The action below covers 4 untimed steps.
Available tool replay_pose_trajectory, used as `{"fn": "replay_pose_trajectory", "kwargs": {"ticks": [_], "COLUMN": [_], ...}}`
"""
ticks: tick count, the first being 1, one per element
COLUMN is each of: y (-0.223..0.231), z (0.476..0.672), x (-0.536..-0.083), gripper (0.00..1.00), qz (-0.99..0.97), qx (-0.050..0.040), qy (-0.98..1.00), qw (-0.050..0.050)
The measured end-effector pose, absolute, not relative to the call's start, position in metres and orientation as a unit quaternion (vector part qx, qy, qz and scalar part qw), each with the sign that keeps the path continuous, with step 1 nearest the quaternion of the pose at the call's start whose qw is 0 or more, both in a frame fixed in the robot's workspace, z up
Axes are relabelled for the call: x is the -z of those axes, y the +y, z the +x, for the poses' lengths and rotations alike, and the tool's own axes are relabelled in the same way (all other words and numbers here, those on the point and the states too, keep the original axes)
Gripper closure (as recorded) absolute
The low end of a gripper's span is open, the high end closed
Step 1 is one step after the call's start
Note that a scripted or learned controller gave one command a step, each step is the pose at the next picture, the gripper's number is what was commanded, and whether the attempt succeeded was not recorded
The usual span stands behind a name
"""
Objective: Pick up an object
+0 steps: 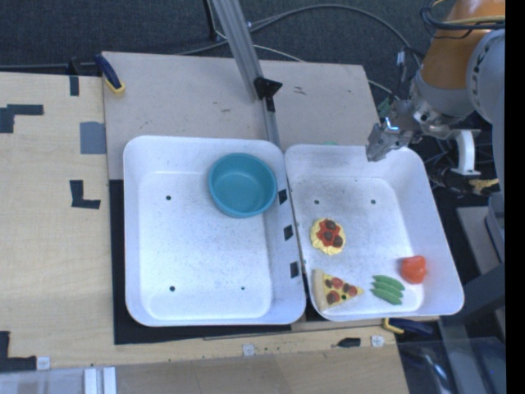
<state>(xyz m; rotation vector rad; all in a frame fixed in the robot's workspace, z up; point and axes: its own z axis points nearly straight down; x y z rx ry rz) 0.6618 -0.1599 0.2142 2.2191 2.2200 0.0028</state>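
1. A pale wooden bench (49,245) bears two shallow white bins side by side.
2. Nearest, in the right bin (361,191), lie a pizza slice (335,288), a green pea pod (387,289) and a red tomato-like piece (413,268); these toys look light, stiff and smooth.
3. The round yellow tart (327,235) sits mid-bin, probably best pinched across its rim.
4. In the left bin (164,245) stands a blue bowl (241,185).
5. Farthest, the gripper (382,145) hovers over the right bin's far corner with nothing visibly in it.

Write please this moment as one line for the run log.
gripper: over right bin far rim, holding nothing seen | right bin: round pizza toy, pizza slice, green pea pod, red tomato | left bin: blue bowl
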Motion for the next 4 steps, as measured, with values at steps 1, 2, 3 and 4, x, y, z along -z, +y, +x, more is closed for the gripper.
{"fn": "replay_pose_trajectory", "kwargs": {"ticks": [1,2,3,4], "y": [-0.111,-0.058,0.002,0.062], "z": [0.647,0.642,0.627,0.624], "x": [-0.209,-0.222,-0.227,-0.222], "gripper": [1.00,1.00,1.00,1.00], "qz": [0.706,0.705,0.705,0.705], "qx": [-0.0002,-0.0007,-0.0006,-0.0001], "qy": [0.708,0.709,0.709,0.709], "qw": [0.000,0.000,0.000,-0.001]}}
